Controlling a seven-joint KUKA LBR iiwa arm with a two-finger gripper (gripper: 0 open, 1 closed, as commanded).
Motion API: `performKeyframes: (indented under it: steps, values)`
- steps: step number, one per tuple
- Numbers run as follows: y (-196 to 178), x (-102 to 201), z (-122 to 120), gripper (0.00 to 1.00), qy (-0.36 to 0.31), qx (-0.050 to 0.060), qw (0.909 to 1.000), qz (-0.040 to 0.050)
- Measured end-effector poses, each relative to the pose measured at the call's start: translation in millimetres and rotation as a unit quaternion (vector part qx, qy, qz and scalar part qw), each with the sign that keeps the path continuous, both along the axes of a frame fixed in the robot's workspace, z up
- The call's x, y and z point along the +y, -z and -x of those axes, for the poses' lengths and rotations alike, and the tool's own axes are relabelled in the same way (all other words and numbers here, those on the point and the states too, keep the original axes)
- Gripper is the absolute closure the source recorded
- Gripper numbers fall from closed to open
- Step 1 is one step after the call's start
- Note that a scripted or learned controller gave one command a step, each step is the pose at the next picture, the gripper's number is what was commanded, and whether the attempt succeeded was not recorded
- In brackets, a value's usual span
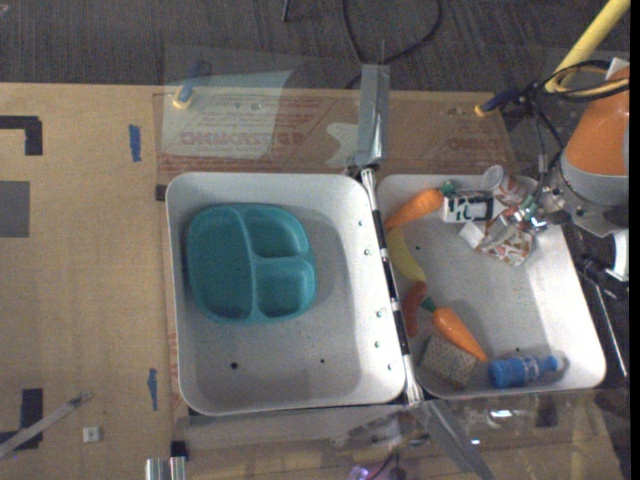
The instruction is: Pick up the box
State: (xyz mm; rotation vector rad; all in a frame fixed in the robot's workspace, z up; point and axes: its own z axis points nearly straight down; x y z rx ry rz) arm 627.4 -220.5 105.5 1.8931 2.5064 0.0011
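Two shallow white bins sit side by side on a brown bench (90, 298), seen from above at a slant. The left bin (200, 368) carries a teal divided plate (250, 261) lying flat toward its far-left part. The right bin (560, 298) holds a scatter of things: an orange carrot (417, 206) near its far-left corner, a yellow banana-like piece (404, 258) along the left wall, a second carrot (458, 331) lower down, a brownish sponge-like block (447, 362) just beside it, and a blue-capped bottle (523, 369) lying on its side near the front wall. The box (506, 244), a small white carton with red print, lies crumpled and tilted in the far part of the right bin, close to a small white-and-black carton (468, 208). The grey arm with its orange band (598, 143) reaches in from the right, and its pincer (535, 213) hangs at the far-right edge of that bin, just above and beside the box. Whether the pincer is spread or pressed together cannot be told from this angle, and the box does not visibly sit between its tips.
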Motion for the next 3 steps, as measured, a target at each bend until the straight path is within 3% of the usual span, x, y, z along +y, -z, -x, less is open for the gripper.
performKeyframes:
  steps: [1,2,3]
  values:
    - [-10,2,-1,1.0,-0.002,-0.001,1.0,0.0005]
    - [-112,9,56,1.0,0.044,-0.001,0.999,0.001]
    - [-145,56,69,1.0,0.117,-0.001,0.9932,0.0009]
